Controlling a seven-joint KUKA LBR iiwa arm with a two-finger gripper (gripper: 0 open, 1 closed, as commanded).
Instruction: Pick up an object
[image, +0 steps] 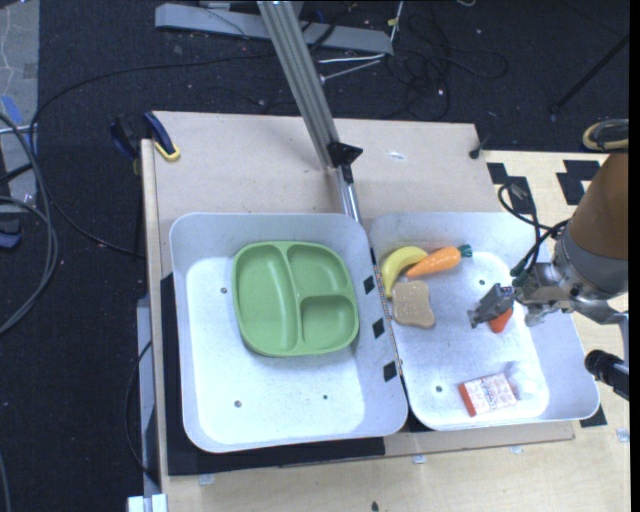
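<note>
Left bin (200, 400) holds a green divided plate (296, 298). Right bin (560, 395) holds a banana (398, 264), carrot (438, 261), bread slice (413, 304) and red-white packet (489, 394). Gripper (492, 308) sits right of centre, over an orange-red item (502, 319).

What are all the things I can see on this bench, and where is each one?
White bins: 2, side by side; left bin, right bin.
Divided plate: 1, green, in the left bin.
Banana: 1, yellow, upper left of the right bin.
Carrot: 1, orange with green top, touching the banana.
Bread slice: 1, tan, below the banana.
Small packet: 1, red and white, lower part of the right bin.
Orange item: 1, right at the gripper, kind unclear.
Arm: 1, grey and orange, reaching from the right.
Gripper: 1, dark, over the right bin.
</note>
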